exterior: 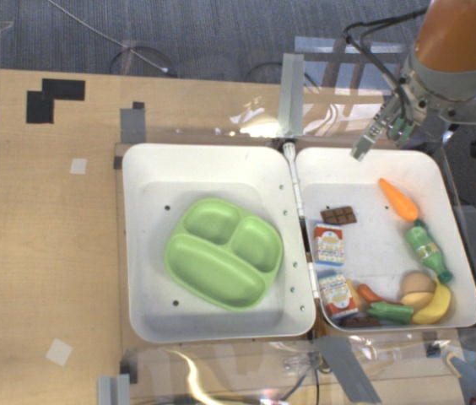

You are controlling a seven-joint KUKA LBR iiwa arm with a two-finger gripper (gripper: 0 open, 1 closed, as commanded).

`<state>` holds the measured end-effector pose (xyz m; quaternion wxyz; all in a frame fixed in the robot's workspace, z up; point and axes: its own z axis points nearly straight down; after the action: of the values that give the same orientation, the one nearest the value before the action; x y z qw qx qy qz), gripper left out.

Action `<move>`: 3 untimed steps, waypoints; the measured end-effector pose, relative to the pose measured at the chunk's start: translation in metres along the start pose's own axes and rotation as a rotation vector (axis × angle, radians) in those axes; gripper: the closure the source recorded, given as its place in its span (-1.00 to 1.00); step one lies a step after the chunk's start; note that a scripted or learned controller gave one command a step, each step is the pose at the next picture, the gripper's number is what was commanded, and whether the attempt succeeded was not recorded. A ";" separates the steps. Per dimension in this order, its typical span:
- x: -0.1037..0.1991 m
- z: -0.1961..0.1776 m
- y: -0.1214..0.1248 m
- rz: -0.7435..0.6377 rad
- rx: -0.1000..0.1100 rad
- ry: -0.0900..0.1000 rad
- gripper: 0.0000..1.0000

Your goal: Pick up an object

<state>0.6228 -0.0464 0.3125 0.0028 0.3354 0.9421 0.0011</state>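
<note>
My gripper (371, 138) hangs over the back rim of the right bin (373, 194), with nothing visible between its fingers. The right bin holds an orange carrot (398, 199), a green bottle (427, 250), a brown chocolate bar (338, 216), a red-and-white carton (328, 245), a blue-and-white packet (336, 291), a yellow banana (436, 303), a tan egg-like piece (417, 286), a green vegetable (390, 311) and a small red piece (369, 294). The carrot lies nearest the gripper, to its lower right.
The left bin (149, 184) holds a green divided plate (224, 252). A grey metal post (291, 99) stands behind the divider between the bins. Cables hang by the arm at the upper right.
</note>
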 end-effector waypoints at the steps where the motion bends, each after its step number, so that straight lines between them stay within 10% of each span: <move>1: 0.016 0.013 0.057 0.072 -0.001 0.001 1.00; 2: 0.048 0.027 0.108 0.081 -0.002 0.001 1.00; 3: -0.002 -0.018 0.058 -0.104 -0.002 -0.005 1.00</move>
<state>0.6615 -0.0028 0.3308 0.0054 0.2862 0.9582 0.0012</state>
